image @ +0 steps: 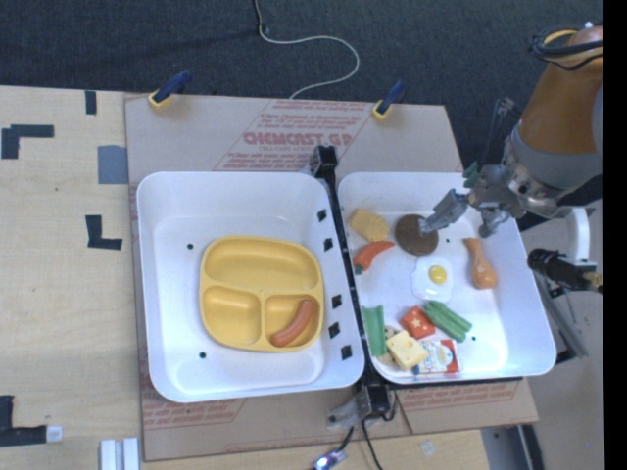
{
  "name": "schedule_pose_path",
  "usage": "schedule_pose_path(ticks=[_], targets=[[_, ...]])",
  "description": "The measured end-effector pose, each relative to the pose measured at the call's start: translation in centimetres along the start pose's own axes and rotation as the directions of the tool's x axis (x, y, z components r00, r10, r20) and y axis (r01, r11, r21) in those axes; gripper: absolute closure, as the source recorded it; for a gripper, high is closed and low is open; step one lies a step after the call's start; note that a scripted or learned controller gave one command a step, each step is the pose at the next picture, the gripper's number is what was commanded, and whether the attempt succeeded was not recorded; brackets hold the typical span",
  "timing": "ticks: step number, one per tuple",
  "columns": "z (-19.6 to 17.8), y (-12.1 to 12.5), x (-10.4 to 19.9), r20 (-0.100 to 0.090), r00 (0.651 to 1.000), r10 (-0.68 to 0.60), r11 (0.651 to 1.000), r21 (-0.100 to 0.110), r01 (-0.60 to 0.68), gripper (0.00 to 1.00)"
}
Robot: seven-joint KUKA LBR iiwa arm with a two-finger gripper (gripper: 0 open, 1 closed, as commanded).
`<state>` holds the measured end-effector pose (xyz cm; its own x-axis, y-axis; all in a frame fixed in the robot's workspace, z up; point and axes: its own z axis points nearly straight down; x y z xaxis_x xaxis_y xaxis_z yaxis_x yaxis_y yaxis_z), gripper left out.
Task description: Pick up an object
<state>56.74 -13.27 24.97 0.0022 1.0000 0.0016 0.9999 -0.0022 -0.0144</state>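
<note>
Landmark: the black divider (338,262) where the two white bins meet.

Left of the divider: left bin (167,292). A yellow sectioned plate (257,287) sits near its middle, with bare white floor on all sides of it; the widest free strip runs along the bin's far wall and left wall. A sausage (295,322) lies in the plate's compartment nearest the divider, tilted, one end near the plate's rim.

Right of the divider: right bin (519,331), crowded. Just beside the divider are a yellow bread-like piece (369,224), a red-orange curved piece (371,254) and, nearer the front wall, a green stick (374,328). Further right: a brown disc (415,236), a fried egg (432,279), and a drumstick (479,264) near the right wall. At the front edge, packed close: a cheese wedge (405,349), a red block (417,323), a green piece (449,319), on a flat printed packet (441,362). Free floor remains in the far right corner and the near right corner.

The gripper (437,215) hangs at the disc's upper right edge; one dark finger reaches down to the disc. Jaws: cannot tell whether spread or closed, and nothing is visibly between them.
</note>
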Motion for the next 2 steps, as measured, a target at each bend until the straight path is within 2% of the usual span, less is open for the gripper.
schedule_pose_path(ticks=[1,2], targets=[[-0.7,0.2,0.0,0.002,1.0,-0.003,1.0,-0.013,0.003,0.0],[4.4,0.4,0.0,0.002,1.0,-0.004,1.0,-0.008,0.004,0.0]])
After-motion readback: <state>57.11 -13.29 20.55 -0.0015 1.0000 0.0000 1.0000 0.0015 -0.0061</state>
